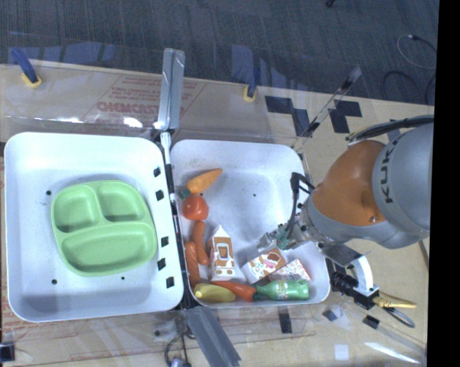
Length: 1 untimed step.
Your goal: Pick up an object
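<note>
We see the jaws [277, 238] low in the right bin [238, 153], just above a small printed carton [265, 264] lying near the bin's front right corner; we cannot tell their state. A green divided plate [102, 226] sits in the left bin [35, 153].

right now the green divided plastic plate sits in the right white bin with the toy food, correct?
Not quite. The camera view shows the green divided plastic plate lying alone in the left white bin. The toy food, such as the orange carrot, is in the right white bin.
</note>
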Available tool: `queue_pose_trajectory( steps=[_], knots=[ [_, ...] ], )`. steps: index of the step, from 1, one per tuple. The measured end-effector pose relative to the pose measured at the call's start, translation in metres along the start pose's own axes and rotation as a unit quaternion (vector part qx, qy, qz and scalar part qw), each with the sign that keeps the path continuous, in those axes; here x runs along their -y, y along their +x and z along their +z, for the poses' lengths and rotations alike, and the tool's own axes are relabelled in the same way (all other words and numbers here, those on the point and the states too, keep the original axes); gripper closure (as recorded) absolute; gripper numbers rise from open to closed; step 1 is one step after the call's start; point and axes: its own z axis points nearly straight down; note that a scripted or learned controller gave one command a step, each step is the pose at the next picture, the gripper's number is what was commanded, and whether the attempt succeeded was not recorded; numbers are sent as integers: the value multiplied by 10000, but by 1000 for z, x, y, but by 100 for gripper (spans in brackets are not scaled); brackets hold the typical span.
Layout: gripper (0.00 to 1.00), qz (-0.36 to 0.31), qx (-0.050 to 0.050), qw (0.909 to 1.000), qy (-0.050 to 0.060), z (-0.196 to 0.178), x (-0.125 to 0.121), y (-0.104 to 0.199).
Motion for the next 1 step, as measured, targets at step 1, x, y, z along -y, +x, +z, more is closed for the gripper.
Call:
queue_pose_trajectory(
  steps=[1],
  knots=[
    [100,918,-90,9956,156,-92,-41,13]
  ],
)
